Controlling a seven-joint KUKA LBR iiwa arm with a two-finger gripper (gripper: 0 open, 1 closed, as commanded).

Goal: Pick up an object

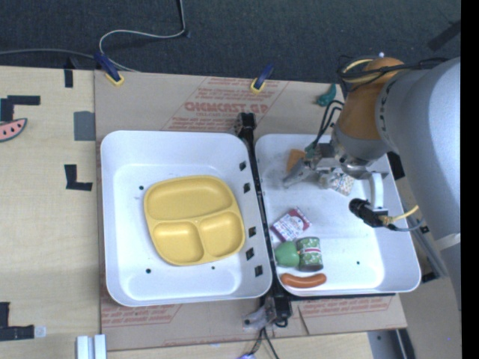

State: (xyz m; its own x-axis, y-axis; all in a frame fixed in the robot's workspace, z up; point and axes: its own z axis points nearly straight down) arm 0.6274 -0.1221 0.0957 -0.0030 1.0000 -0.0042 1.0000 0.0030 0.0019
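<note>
You've got the gripper (299,172) low in the upper part of the right bin (389,271), mid-right of frame, w/ the grey arm (419,126) coming in from the right. Fingers look spread apart, pointing down-left, nothing between them as far as you can see. An orange-tan item (296,158) sits just beside the upper finger, prob. touching; can't tell what it is.

Other candidates lie below & slightly left of the gripper: pink-white packet (290,224) near centre of the bin, then green round object (287,253) touching a small can (310,252), then hot dog (303,280) at the bin's lower edge, long axis running left-right. Packet is nearest of those.

Left bin (120,155) holds a yellow divided plate (194,219), well apart from the gripper.

Judgement: no grasp yet; the orange-tan item is the closest pick.
</note>
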